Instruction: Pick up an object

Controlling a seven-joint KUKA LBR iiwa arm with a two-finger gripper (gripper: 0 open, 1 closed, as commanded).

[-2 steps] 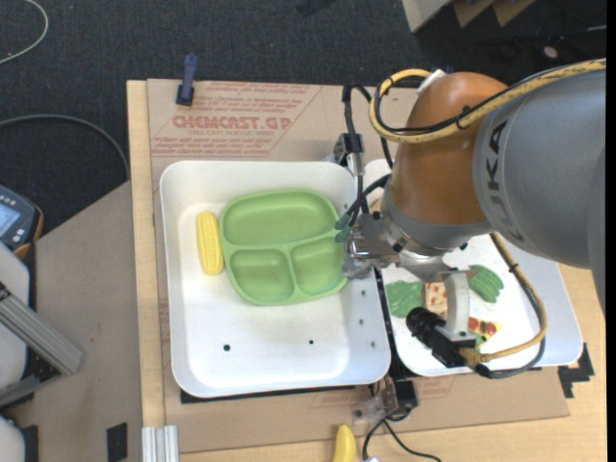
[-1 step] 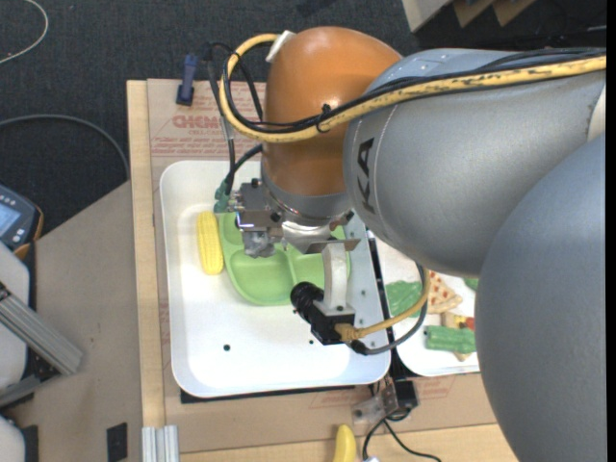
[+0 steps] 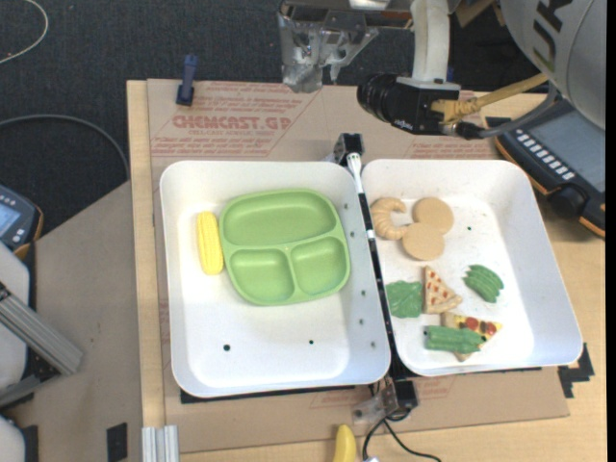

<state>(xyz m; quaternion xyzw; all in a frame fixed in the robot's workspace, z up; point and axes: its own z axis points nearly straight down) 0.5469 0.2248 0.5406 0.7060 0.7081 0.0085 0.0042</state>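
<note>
The hand point(image 3: 306, 56) hangs above the counter's far edge, beyond both bins, gripping nothing; how far it is open I cannot tell (too blurred). Toy foods, including a croissant point(image 3: 389, 216), lie in the right bin point(image 3: 539, 258).

2 bins point(image 3: 183, 258), 1 tray point(image 3: 284, 245), 1 corn point(image 3: 209, 243), 2 cookies point(image 3: 423, 243)

The left bin point(image 3: 183, 258) bears a green divided plate point(image 3: 285, 246) with a yellow corn cob point(image 3: 209, 243) just beside its left edge. The right bin point(image 3: 539, 258) holds a croissant point(image 3: 389, 217), two round cookies point(image 3: 427, 229), pizza slices point(image 3: 440, 290) and green leafy pieces point(image 3: 484, 282). The gripper point(image 3: 308, 61) hangs above the bench's far edge, beyond both bins
</note>
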